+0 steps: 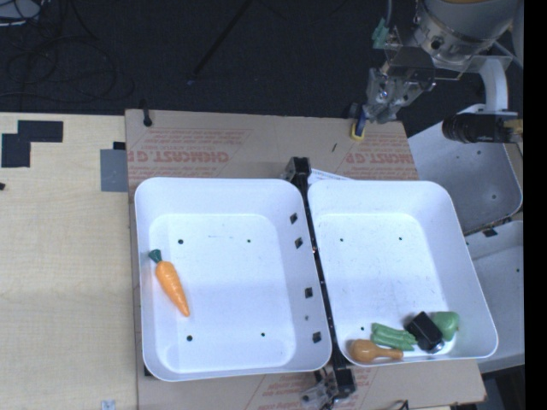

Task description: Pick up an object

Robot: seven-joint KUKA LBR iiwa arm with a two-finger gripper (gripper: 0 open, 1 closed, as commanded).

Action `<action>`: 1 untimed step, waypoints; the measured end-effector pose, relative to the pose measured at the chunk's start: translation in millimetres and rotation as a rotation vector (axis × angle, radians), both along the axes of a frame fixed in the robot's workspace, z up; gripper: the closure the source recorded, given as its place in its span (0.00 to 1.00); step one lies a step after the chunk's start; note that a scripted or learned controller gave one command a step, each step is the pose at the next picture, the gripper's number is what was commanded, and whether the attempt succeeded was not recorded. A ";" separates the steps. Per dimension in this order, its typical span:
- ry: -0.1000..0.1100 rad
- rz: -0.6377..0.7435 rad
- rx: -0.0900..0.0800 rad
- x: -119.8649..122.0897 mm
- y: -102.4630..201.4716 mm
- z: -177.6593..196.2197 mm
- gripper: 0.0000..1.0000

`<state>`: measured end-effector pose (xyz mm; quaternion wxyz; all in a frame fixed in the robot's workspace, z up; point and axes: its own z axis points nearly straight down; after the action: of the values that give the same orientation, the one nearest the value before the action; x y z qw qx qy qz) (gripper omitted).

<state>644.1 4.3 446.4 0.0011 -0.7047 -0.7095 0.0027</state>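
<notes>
An orange carrot (pixel 172 288) with a green top lies near the left wall of the left bin (pixel 214 196). In the near right corner of the right bin (pixel 385 199) sits a cluster: a green pod (pixel 392 336), a black block (pixel 425 331), a green rounded piece (pixel 447 321) and a tan pear-shaped piece (pixel 373 351). My gripper (pixel 382 109) hangs high beyond the far edge of the right bin, over the cardboard, well apart from all these objects. A small yellow and blue bit (pixel 357 129) shows just below and left of it; whether it is held is unclear.
The bins stand side by side on a cardboard sheet (pixel 256 148), joined by a black clip strip (pixel 309 267). A wooden bench top (pixel 60 254) lies to the left. A grey metal plate (pixel 479 169) and arm hardware occupy the far right.
</notes>
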 end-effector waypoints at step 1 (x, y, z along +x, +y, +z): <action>0.001 -0.010 0.001 -0.7 -42.5 -68.8 1.00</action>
<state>643.4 -38.1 377.6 0.0019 -0.7082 -0.7060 0.0029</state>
